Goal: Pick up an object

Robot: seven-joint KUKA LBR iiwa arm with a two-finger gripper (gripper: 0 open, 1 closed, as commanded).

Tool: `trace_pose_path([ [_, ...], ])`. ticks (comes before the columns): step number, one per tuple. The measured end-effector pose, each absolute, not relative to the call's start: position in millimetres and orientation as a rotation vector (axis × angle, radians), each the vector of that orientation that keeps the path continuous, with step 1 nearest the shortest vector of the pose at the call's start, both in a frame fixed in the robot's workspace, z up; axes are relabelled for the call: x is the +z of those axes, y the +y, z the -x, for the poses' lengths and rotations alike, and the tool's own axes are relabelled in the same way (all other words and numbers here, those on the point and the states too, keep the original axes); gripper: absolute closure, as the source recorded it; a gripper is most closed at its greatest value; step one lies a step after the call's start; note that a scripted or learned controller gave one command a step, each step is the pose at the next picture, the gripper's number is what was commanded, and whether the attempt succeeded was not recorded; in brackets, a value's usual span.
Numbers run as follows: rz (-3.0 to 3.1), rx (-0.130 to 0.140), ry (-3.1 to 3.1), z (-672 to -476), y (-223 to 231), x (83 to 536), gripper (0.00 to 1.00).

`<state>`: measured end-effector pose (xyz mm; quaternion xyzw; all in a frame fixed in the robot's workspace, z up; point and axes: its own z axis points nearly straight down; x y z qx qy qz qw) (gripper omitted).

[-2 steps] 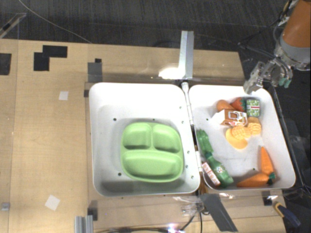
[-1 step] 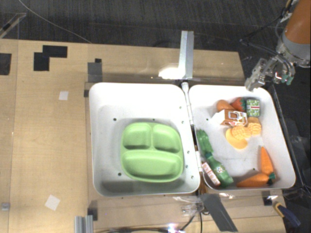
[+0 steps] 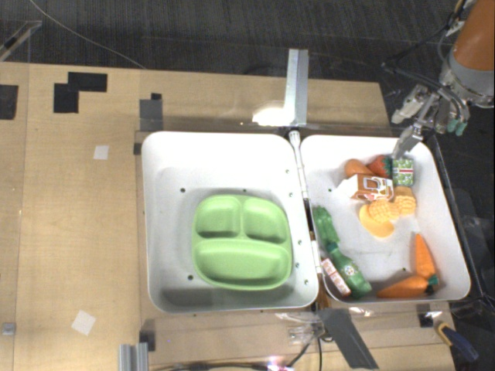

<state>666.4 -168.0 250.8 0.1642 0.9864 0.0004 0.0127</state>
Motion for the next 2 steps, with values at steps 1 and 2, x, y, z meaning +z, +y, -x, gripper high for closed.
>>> trace_pose_path([
  [1, -0.673, 0.002, 3.065, -633.9, -165.5, 94.4, 0.00],
  [2, -0.872, 0.005, 3.005, -602.1, -89.9, 89.2, 0.00],
])
